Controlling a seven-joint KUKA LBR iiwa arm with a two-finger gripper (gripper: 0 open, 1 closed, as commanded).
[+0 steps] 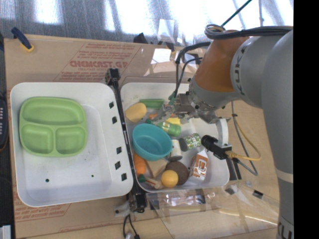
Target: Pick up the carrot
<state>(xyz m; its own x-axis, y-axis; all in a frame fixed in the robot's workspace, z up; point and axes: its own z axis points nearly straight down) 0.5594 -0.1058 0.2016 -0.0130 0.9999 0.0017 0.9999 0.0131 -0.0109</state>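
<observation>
Camera view shows me two white bins side by side on the bench. The left bin (30, 183) has a green plate (52, 126) with three parts in it, lying near its far left side. The right bin (149, 87) is full of toys.

The carrot (139, 164) is the orange thing at the near left of the right bin. It lies by the wall between the two bins, just under the blue bowl (152, 141). Part of it is hidden by the bowl, so I see only a short orange piece.

The gripper (173, 107) is at the far side of the right bin, low over the toys. It is near a yellow lemon (135, 112) and a green bottle (171, 129). It is well apart from the carrot, with the blue bowl between them. I cannot tell how the jaws stand, because the wrist and cables hide them. I see nothing held there.

Closer to me in the right bin sit a small yellow ball (169, 179) on a brown round thing (180, 170), a little orange and white carton (200, 165), and a small green can (191, 142). The big grey arm (264, 63) with its orange band reaches in from the right.
</observation>
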